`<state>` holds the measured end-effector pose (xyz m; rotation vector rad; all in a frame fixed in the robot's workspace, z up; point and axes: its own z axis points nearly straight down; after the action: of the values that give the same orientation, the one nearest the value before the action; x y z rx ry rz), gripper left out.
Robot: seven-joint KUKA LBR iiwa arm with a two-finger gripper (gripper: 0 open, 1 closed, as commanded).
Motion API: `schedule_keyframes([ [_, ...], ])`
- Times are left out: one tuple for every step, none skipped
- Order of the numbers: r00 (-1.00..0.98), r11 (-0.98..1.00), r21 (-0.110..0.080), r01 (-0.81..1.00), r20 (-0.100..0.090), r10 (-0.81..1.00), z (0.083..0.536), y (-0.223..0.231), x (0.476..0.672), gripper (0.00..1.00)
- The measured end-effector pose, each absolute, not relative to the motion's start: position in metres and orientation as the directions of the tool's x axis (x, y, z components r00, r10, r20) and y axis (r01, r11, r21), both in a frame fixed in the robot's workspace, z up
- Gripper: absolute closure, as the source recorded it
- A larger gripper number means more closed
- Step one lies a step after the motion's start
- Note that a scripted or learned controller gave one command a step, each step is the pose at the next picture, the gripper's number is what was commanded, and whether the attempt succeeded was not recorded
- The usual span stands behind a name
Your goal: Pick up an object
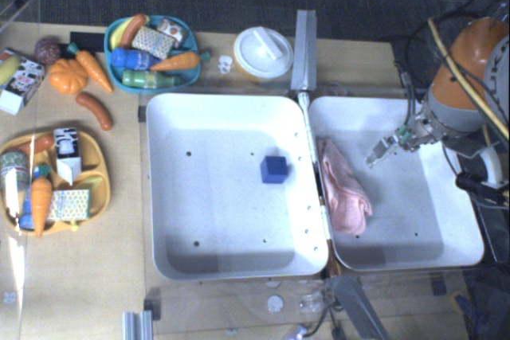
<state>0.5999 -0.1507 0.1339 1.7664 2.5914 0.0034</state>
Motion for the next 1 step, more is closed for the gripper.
schedule_keyframes([
  [-0.507, 0.507, 0.004, 0.862, -0.003, 0.862, 0.1801, -0.1379, 0.5521, 0.0],
])
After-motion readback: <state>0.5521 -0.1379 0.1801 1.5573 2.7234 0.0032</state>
